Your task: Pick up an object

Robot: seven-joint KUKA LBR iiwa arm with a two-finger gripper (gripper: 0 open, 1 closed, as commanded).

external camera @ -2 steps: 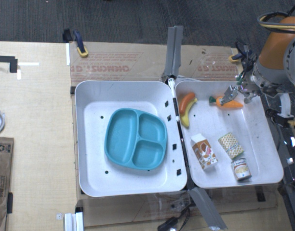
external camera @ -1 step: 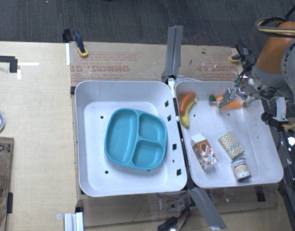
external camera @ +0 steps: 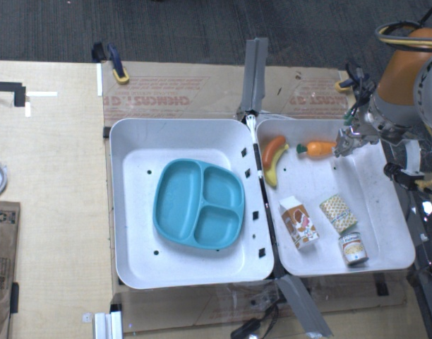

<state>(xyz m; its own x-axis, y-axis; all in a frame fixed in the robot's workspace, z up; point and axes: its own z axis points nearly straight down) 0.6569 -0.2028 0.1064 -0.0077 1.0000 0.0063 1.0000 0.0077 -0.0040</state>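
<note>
In the right bin (external camera: 385, 189) several small items lie scattered. An orange carrot (external camera: 318, 149) with a green tip rests near the bin's far wall. My gripper (external camera: 342, 145) hangs low at the carrot's right end, very close to it or touching it. To the left, a red pepper (external camera: 273, 149) and a yellow banana (external camera: 274, 171) lie together by the left wall. A small juice carton (external camera: 299, 222), a patterned pouch (external camera: 338, 212) and a little can (external camera: 353, 248) sit toward the near side.
The left bin (external camera: 131, 210) holds a blue divided plate (external camera: 199, 203). A grey divider post (external camera: 255, 76) stands between the bins at the back. The arm's orange band (external camera: 403, 76) is at the right edge, with cables beside it.
</note>
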